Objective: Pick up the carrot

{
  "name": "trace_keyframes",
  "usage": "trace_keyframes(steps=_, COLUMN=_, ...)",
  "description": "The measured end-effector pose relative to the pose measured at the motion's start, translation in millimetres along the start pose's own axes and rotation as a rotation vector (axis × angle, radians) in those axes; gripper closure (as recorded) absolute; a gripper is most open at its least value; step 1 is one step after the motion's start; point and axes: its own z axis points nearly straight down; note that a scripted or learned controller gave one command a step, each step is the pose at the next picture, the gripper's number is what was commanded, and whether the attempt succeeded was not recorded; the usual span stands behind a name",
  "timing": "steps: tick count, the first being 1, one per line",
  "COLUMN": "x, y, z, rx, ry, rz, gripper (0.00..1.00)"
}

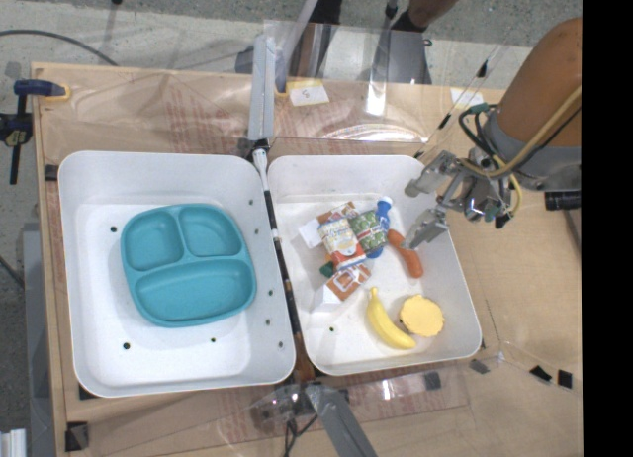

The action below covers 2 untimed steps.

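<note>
Carrot (407, 255) lies in the right bin (465, 287), just below-left of the spread, empty pincer (427, 204).

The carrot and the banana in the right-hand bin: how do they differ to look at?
The carrot is orange and nearly straight; the banana is yellow and curved. The carrot looks shorter and slimmer than the banana. The carrot lies just below the gripper, near the bin's right wall, while the banana lies nearer the front, beside a round yellow item. Both lie flat in the same bin.
</note>
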Motion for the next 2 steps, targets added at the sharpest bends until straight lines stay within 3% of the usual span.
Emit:
trace_keyframes(steps=1, x=2, y=17, z=152, rx=-0.002, ry=-0.001, rz=0.549, gripper=0.00)
trace_keyframes(steps=2, x=-39, y=75, z=176, rx=0.003, ry=-0.020, rz=0.818, gripper=0.00)
